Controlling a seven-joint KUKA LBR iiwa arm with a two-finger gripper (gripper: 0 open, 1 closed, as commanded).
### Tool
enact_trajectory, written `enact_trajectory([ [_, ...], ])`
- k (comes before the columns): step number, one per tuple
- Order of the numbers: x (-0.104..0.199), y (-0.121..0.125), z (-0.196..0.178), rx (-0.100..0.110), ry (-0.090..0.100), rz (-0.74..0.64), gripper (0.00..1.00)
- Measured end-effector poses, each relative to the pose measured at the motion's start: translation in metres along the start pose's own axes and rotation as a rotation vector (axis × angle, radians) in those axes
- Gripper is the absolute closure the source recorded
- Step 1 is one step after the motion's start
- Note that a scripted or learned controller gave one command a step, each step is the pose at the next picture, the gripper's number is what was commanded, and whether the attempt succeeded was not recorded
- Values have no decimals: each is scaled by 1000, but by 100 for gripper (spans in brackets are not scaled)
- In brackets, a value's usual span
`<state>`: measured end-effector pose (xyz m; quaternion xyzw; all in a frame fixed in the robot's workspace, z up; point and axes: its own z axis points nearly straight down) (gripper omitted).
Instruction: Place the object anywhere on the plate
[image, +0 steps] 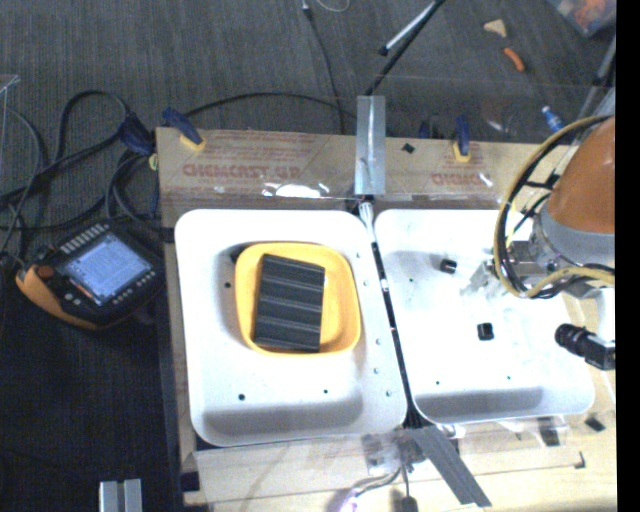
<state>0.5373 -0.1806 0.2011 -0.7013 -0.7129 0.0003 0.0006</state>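
A dark grey ribbed rectangular block (290, 300) lies flat on the yellow plate (344, 312), slightly tilted and covering most of the plate's middle. The plate sits in the left white bin (205, 370). My gripper (478, 280) hangs over the right white bin (520, 400), well to the right of the plate and apart from the block. It is small and partly hidden by the wrist and looping cables (525, 230), with the arm's orange band (590, 180) above them. Nothing shows in the gripper.
Two small black pieces (447, 266) (485, 330) lie on the right bin's floor near the gripper. A metal divider (385, 300) runs between the bins. A teach pendant (100, 270) and its cables lie on the floor at left.
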Motion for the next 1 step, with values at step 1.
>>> enact_trajectory([
  [1, 0, 0, 0, 0, 0, 0, 0],
])
